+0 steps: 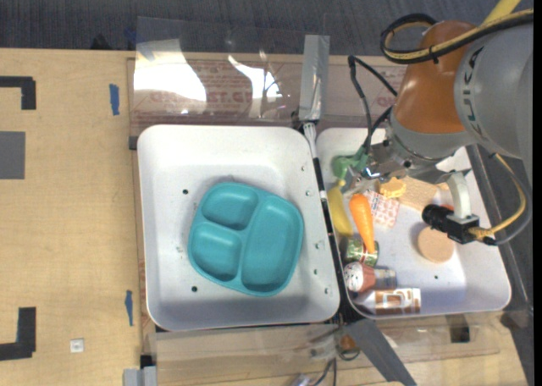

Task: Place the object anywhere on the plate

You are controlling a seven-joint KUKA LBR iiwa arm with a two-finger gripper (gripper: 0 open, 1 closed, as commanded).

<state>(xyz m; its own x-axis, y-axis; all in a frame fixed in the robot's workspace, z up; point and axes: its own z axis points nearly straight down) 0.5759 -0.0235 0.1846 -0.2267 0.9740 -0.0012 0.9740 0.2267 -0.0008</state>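
The arm's orange wrist hides the pincer [378, 171] above the carrot [362, 217], so its state is unreadable.

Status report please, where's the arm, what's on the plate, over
Gripper low over the right bin, among the toy food beside the carrot; grasp unclear. Teal plate in the left bin, nothing on it. Bin walls between them.

The teal plate [246, 239] has 3 compartments. It lies flat in the left bin [161, 164], near the middle.
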